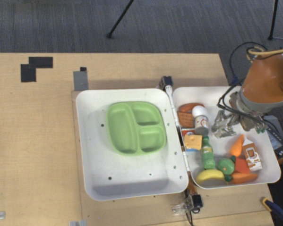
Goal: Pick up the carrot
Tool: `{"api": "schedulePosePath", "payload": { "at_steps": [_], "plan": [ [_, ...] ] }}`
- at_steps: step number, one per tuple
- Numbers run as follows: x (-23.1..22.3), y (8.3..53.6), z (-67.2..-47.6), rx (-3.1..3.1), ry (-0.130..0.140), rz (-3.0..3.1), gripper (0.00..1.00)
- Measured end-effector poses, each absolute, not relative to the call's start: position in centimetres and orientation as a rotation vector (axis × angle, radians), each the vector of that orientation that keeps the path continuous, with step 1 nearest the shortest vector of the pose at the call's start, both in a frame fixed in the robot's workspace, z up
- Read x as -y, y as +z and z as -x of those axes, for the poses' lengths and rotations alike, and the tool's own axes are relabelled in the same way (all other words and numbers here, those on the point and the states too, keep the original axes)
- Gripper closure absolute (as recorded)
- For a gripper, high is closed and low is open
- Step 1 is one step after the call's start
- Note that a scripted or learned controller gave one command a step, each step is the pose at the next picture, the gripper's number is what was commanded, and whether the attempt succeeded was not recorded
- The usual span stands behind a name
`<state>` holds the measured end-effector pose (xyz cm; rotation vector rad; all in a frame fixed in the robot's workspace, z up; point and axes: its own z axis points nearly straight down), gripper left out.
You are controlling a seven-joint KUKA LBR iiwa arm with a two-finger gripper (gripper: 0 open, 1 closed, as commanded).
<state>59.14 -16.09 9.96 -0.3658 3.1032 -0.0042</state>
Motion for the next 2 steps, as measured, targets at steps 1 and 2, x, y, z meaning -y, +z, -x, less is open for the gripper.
{"api": "schedulePosePath", "payload": {
  "at_steps": [1,2],
  "plan": [
    [16.1,9.9,-59.1,-3.104,-0.004,0.366,0.0],
    [17.3,9.0,-57.8,-3.065,-0.002,0.664,0.0]
  ]
}}
